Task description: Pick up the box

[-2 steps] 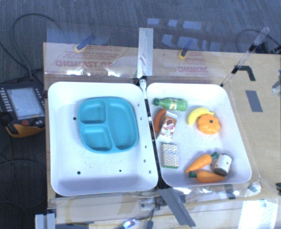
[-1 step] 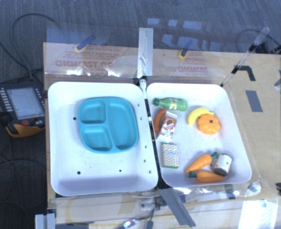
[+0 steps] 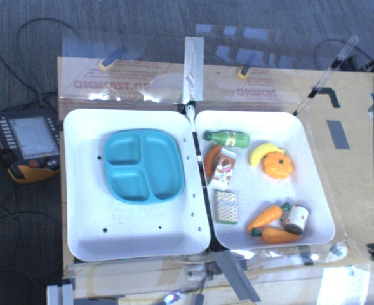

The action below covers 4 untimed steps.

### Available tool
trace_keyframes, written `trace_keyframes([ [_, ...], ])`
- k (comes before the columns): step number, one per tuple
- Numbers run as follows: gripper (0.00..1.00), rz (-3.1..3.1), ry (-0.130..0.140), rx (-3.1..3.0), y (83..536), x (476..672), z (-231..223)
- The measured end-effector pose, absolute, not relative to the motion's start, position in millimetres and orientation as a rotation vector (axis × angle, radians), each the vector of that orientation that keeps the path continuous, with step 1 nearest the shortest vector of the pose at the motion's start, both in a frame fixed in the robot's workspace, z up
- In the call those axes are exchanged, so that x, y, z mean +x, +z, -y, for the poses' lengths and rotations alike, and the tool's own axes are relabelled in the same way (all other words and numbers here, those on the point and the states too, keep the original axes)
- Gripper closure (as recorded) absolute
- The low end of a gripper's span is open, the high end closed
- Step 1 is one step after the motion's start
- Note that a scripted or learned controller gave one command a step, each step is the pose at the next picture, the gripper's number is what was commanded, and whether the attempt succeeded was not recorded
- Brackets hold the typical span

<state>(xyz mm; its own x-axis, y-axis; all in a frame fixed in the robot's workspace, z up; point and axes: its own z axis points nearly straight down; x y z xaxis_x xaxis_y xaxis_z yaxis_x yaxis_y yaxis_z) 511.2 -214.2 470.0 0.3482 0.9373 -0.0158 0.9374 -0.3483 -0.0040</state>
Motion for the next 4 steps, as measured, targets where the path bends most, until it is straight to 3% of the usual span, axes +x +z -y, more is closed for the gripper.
trace_keyframes([
  [3, 1.0, -1.79, -0.035, 2.571, 497, 514.0, 214],
  [4, 1.0, -1.709, -0.007, 2.634, 434, 483.7, 213],
])
